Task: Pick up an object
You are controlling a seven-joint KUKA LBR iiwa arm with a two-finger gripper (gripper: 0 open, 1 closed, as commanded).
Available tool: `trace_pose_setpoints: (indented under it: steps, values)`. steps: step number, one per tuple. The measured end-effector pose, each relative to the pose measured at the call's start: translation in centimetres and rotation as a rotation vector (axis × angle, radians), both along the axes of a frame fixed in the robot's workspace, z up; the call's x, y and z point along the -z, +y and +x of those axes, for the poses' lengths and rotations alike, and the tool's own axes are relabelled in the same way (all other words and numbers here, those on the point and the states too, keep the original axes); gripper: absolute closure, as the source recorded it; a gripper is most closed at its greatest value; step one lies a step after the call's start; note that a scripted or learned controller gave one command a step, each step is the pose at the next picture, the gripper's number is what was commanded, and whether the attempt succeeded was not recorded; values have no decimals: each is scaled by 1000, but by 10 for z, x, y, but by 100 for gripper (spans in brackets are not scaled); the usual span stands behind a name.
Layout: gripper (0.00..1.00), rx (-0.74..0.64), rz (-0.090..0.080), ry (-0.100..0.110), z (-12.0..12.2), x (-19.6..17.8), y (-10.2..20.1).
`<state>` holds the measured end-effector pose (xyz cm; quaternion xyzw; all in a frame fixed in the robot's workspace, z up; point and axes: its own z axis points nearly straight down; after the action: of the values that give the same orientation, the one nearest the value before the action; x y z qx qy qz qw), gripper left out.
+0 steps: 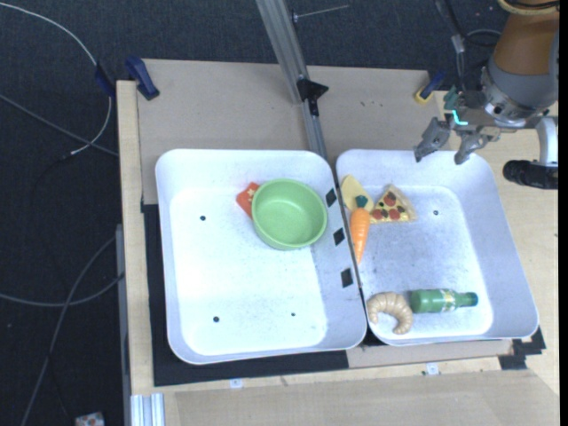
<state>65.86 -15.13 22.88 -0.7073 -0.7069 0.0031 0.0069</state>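
My gripper [448, 146] hangs open above the far edge of the right bin [484, 238], with nothing between its fingers. Below and left of it in that bin lie a pizza slice [391, 206], a carrot [358, 231] and a yellow piece [351, 189] by the left wall. At the bin's near end rest a croissant [391, 311] and a green bottle [441, 302] on its side. The left bin [222, 300] holds a green bowl [288, 213] with a red object [246, 197] partly hidden behind it.
A slanted metal post [284, 34] rises behind the gap between the bins. Blue clamps [140, 78] sit at the bench's far corners. Black clips [342, 256] line the divide between the bins. The middle of the right bin is bare.
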Motion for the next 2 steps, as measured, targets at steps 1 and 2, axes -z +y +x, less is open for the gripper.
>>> trace_pose_setpoints:
  steps: [1,2]
  values:
    - [0,-1,-1,-7,1,-4,0]
    - [0,-2,0,0,1,41,8]
